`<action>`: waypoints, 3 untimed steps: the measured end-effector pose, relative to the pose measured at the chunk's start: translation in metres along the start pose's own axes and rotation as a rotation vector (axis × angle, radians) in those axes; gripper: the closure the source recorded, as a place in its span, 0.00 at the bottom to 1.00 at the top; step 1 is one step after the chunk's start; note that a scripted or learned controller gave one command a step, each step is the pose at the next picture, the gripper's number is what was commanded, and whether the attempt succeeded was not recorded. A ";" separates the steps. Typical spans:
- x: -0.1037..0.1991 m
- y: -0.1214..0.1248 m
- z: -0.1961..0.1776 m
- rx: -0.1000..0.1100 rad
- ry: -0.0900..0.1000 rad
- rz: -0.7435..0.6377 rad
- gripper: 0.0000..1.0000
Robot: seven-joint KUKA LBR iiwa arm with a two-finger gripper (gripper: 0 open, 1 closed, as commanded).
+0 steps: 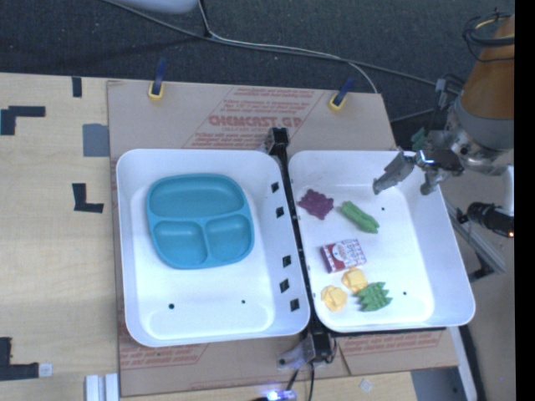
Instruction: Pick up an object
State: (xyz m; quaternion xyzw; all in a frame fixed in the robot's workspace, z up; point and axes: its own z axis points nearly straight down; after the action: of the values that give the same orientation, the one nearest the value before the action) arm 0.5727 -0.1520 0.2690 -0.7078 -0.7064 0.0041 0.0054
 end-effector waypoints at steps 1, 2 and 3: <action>0.000 0.002 -0.007 -0.012 -0.002 -0.003 0.00; 0.008 -0.003 0.053 -0.006 -0.001 -0.003 0.00; 0.006 -0.003 0.097 -0.008 -0.002 -0.003 0.00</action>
State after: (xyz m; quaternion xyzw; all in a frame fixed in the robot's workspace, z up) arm 0.5687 -0.1458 0.1724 -0.7069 -0.7073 0.0020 0.0017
